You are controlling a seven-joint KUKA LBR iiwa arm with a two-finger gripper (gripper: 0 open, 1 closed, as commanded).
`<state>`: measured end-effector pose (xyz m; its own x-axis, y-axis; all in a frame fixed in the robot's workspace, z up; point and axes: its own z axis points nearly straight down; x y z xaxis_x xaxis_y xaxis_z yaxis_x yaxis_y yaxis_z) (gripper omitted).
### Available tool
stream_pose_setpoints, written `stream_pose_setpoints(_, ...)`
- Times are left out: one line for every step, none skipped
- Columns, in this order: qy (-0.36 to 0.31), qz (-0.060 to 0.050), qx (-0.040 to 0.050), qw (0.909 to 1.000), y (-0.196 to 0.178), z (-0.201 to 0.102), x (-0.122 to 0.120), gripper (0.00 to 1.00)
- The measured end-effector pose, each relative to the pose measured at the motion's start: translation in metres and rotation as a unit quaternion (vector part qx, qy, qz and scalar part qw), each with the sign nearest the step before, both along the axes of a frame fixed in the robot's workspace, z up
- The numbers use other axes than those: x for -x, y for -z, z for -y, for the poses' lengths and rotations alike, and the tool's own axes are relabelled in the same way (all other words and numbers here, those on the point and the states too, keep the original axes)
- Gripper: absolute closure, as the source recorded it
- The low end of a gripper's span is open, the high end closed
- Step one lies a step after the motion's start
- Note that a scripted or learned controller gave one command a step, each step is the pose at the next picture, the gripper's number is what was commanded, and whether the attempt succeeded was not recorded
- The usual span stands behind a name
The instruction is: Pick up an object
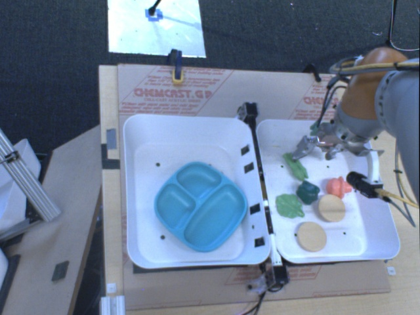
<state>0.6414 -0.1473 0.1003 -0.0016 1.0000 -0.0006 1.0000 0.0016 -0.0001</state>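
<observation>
Gripper [319, 144] hangs low at 12 o'clock of the right bin [387, 241], fingers spread apart w/ nothing between them. Nearest target: green veg piece [296, 167], just beside the tips toward 7 o'clock. Best approach, I'd judge: straddle its narrow width, drop straight, close slowly.

Right bin also holds a dark teal piece [307, 191], green leaf [289, 206], orange piece [338, 187] and two tan discs [331, 209] [311, 236], toward 6 o'clock. Left bin [141, 241] holds a blue divided plate [200, 205].

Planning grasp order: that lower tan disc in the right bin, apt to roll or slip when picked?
The tan disc lies flat, so rolling looks unlikely. Its low, smooth-looking profile may give fingers little edge, so slipping is plausible. It sits apart from its neighbours, so a push would probably just slide it.
</observation>
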Motion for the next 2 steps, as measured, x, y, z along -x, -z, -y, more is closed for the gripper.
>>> stream_pose_setpoints(0.000, 0.004, 0.0004, 1.0000, 0.010, 0.001, -0.003, 0.00)
stream_pose_setpoints(-0.001, 0.009, 0.0002, 1.0000, -0.003, 0.000, -0.006, 1.00)
